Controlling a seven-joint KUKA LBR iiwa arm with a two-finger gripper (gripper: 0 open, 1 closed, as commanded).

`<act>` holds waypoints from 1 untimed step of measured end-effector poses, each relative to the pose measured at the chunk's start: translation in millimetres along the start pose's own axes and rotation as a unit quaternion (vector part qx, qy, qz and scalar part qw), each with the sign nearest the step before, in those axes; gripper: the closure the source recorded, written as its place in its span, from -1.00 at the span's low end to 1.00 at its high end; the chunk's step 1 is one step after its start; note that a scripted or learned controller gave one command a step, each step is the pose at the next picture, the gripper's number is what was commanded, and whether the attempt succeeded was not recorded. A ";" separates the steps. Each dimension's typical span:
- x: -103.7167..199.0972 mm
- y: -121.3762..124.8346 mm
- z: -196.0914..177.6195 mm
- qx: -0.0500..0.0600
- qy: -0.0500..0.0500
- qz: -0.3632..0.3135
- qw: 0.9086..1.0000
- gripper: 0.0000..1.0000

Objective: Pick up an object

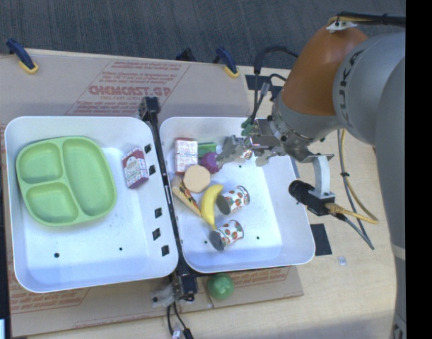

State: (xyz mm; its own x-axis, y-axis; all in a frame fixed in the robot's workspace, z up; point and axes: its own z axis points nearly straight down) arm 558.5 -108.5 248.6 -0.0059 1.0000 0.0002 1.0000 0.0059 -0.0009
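The claw [238, 149] hangs over the right bin [290, 221] at its 12 o'clock side; whether it is clenched or released cannot be told. The purple object [211, 162] sits just below it, crowded by the banana [211, 203] and cups [233, 200], so a descent risks a knock. Open floor lies toward 3 o'clock.

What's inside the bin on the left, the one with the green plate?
The left bin holds a green three-compartment plate and, to its right, a small red-and-white packet. The rest is bare white floor with small dark dots. Whatever lies beneath the plate is covered.
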 end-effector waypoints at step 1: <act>0.0 0.0 0.0 0.000 0.000 0.000 1.000 -1.00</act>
State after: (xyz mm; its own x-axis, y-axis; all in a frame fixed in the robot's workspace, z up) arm 558.5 -108.5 248.6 -0.0059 1.0000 0.0002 1.0000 0.0059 -0.0009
